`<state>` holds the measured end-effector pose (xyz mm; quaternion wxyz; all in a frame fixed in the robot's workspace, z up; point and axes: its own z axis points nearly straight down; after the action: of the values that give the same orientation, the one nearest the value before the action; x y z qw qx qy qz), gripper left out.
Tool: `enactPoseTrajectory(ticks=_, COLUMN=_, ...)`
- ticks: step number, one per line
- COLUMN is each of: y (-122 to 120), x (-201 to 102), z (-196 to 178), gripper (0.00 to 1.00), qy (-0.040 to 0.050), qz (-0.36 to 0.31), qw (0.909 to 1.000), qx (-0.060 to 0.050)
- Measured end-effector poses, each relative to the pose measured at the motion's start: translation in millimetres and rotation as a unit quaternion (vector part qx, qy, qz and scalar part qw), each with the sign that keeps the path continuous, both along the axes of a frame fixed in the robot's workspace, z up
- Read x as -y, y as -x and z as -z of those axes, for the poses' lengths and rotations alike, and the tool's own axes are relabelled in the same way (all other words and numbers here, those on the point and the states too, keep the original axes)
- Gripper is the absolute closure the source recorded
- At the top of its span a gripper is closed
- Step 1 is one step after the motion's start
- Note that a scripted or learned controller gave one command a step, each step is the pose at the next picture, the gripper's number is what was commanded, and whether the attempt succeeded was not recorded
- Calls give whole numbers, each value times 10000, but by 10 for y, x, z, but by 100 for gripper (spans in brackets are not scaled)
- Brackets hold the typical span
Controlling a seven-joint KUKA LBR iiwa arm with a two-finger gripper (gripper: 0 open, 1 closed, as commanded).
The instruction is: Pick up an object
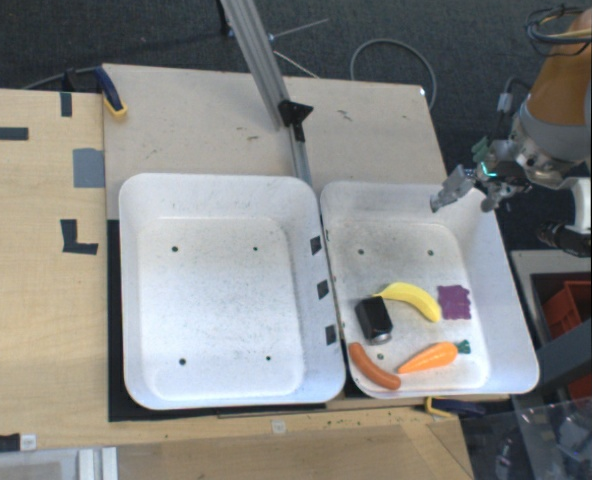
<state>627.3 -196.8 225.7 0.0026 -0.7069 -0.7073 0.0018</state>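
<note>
Several toys lie in the near part of the right bin (496, 268): a yellow banana (413, 299), a purple grape-like piece (454, 301), a black block (374, 319), an orange carrot (429, 358) and a reddish sausage (374, 366). My gripper (468, 201) hangs over the far right corner of that bin, well away from the toys. Its fingers stand apart, open, with nothing between them.
The left bin (136, 268) sits beside the right one, with a raised rim between them. A slanted metal pole (266, 63) stands behind the bins. A wooden bench surface (36, 228) stretches to the left.
</note>
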Motion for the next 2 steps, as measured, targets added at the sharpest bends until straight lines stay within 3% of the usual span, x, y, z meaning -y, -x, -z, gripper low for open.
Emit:
enactPoseTrajectory(ticks=1, y=-10, x=-1, z=-35, gripper=0, qy=10, qz=-8, qw=10000, qx=25)
enactPoseTrajectory(ticks=2, y=-16, x=8, z=402, gripper=0, qy=8, qz=-5, qw=10000, qx=4)
